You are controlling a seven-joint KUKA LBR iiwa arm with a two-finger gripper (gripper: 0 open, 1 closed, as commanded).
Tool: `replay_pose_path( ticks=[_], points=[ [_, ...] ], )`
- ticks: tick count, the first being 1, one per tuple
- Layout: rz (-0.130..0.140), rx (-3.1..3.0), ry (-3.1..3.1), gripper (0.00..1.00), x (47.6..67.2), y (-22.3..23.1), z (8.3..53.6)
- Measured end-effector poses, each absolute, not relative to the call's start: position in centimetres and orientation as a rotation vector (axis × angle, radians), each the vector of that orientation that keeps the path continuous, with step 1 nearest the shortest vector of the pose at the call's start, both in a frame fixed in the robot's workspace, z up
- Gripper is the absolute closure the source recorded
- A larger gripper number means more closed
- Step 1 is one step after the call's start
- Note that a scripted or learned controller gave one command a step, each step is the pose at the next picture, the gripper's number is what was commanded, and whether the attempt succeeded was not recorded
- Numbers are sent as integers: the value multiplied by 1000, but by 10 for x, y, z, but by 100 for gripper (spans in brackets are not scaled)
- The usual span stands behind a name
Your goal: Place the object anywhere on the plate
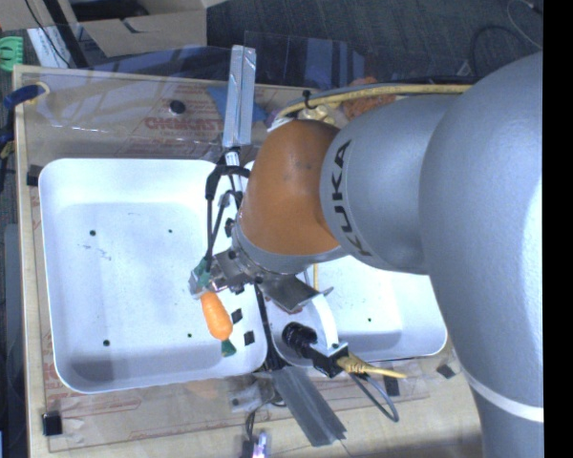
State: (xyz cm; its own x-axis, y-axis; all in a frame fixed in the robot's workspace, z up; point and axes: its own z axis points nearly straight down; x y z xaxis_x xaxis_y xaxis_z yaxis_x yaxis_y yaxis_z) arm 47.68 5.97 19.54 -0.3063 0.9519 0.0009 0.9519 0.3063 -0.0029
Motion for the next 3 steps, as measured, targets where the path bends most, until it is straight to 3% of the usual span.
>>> replay_pose_path(
  ticks=[1,2,3],
  points=[
    [0,-1507,-2758,100,477,97,243],
    [1,-1467,-2777,100,534,92,242],
    [5,-1820,-2556,100,491,80,217]
  ],
)
